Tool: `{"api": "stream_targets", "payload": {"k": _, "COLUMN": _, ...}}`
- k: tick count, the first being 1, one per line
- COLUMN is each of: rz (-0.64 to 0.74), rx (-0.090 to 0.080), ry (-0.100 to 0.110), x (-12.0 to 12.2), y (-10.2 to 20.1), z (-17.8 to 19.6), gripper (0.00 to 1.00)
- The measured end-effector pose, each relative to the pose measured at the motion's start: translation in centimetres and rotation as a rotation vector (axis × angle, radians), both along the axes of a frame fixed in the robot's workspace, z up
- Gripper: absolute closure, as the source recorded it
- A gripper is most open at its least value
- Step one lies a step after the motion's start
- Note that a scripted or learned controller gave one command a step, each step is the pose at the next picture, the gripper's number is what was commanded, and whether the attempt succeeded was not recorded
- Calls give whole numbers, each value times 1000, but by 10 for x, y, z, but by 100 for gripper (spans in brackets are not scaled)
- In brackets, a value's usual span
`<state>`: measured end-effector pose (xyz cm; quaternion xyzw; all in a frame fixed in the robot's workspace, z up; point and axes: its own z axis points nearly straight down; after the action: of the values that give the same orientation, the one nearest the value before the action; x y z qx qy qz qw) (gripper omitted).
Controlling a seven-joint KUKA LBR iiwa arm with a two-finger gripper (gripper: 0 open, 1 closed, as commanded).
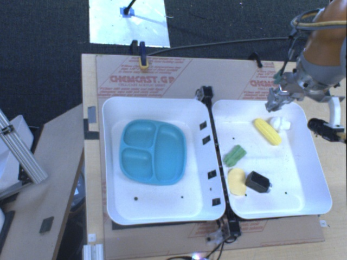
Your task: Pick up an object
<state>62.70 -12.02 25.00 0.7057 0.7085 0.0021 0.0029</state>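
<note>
- The claw is hanging over the far edge of the right-hand bin, near its back corner; how far apart its fingers are standing cannot be told from this slanted view, and nothing is showing in its grip.
- The grey arm with its orange band is reaching in from the right, above the bin's far right corner.
- A small white object is lying just below the claw, touching the upper end of a yellow corn cob.
- The corn cob is lying slantwise in the far half of the right bin, its lower end pointing toward the bin's right wall.
- A green ridged piece is resting nearer the middle of that bin, close to the divide between the two bins.
- A pale yellow object is sitting near the front of the bin, with a black block just beside it on its right, the two looking to be touching.
- The left-hand bin is holding a blue divided plate, lying flat in its middle.
- Both bins are sitting side by side on a board printed with red lettering, which is lying on the worktop.
- A blue and yellow clamp is gripping the board's far edge.
</note>
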Motion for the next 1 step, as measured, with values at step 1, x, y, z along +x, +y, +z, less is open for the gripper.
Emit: {"api": "stream_targets", "payload": {"k": 1, "rz": 3, "rx": 2, "ry": 8, "x": -34, "y": 44, "z": -11, "gripper": 100}}
